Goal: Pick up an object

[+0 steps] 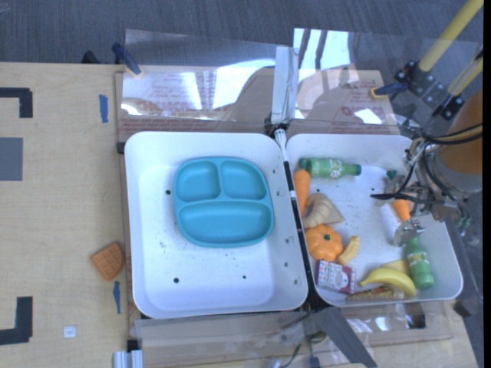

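The right bin (368, 148) holds several toy foods: a green bottle (330, 167) lying at the back, a carrot (301, 188), a beige cone-shaped piece (322, 209), an orange pumpkin (324, 241), a red and white packet (334, 276), a banana (390, 278) and a second green bottle (419, 262). My gripper (400, 199) hangs low over the bin's right side, wrapped in dark cables. A small orange piece (401, 208) lies right under it, beside a white item (390, 218). Whether the gripper touches the orange piece is unclear.
The left bin (153, 282) carries a blue divided plate (222, 202). A waffle-like brown toy (108, 260) lies on the wooden bench left of the bins. Clear plastic sheets stand behind both bins. Yellow poles (453, 29) rise at the upper right.
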Controlling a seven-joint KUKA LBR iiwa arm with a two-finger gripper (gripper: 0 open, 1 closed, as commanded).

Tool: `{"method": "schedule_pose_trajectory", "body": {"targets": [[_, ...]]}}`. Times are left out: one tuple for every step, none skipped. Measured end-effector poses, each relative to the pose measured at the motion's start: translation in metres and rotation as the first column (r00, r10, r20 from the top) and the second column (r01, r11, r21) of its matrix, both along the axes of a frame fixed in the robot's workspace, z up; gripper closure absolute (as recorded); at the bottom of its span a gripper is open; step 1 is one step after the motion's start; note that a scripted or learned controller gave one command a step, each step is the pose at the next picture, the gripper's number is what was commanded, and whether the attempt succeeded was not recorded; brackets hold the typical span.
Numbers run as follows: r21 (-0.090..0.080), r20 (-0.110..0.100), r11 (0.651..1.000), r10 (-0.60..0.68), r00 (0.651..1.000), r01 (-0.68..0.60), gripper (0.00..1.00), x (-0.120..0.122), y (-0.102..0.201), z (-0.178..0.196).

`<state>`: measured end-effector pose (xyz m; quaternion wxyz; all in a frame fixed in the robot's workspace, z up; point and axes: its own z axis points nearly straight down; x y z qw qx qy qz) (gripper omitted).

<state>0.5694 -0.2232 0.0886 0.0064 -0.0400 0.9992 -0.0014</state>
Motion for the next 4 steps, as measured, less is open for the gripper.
{"method": "schedule_pose_trajectory", "body": {"targets": [[0.002,-0.002,0.999,-0.048,0.999,0.048,0.00,-0.004,0.000,0.000],[-0.001,0.014,0.999,-0.047,0.999,0.047,1.00,0.001,0.000,0.014],[0.001,0.008,0.997,-0.076,0.997,0.076,1.00,0.030,0.050,0.142],[0.003,-0.012,0.977,0.215,0.977,-0.215,1.00,0.001,0.013,0.020]]}}
